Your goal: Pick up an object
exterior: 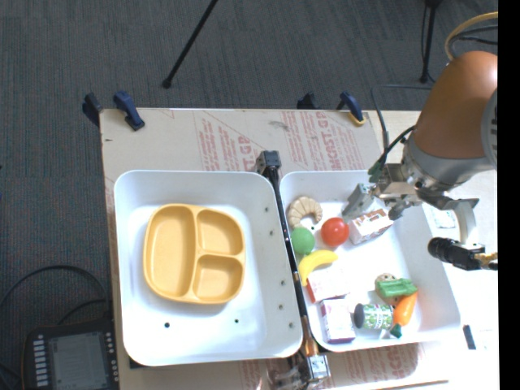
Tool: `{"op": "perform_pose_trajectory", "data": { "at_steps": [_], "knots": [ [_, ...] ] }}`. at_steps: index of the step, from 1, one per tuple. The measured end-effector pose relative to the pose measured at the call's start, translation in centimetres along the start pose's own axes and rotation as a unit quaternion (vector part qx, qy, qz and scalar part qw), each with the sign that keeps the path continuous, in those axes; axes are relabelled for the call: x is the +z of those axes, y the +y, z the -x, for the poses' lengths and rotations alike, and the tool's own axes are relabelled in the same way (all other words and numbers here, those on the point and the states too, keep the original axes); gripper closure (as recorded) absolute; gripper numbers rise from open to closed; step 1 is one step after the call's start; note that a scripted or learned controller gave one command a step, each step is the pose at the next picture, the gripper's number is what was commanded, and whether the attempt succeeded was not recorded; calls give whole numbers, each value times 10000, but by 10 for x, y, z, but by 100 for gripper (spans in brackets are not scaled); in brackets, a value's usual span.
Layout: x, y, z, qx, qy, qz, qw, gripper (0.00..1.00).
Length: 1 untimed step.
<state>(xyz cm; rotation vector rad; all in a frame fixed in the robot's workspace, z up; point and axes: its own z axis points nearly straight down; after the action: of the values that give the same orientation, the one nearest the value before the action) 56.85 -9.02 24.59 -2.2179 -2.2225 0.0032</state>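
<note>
My end effector [375,204] spread apart astride small carton [370,227], right bin [449,299]. Judgement: centre on carton, avoid tomato [334,231], then clamp.

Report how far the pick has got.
Done: the hand has reached the right bin, just above the small white carton. In hand: nothing I can confirm; no object visibly sits between its fingers. Left: grip something and lift it; the tomato and banana lie untouched.
</note>
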Motion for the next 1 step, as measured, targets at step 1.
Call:
{"op": "perform_pose_trajectory", "data": {
  "at_steps": [1],
  "knots": [
    [161, -23, 17, 13, 11, -18, 10000, 0]
  ]
}}
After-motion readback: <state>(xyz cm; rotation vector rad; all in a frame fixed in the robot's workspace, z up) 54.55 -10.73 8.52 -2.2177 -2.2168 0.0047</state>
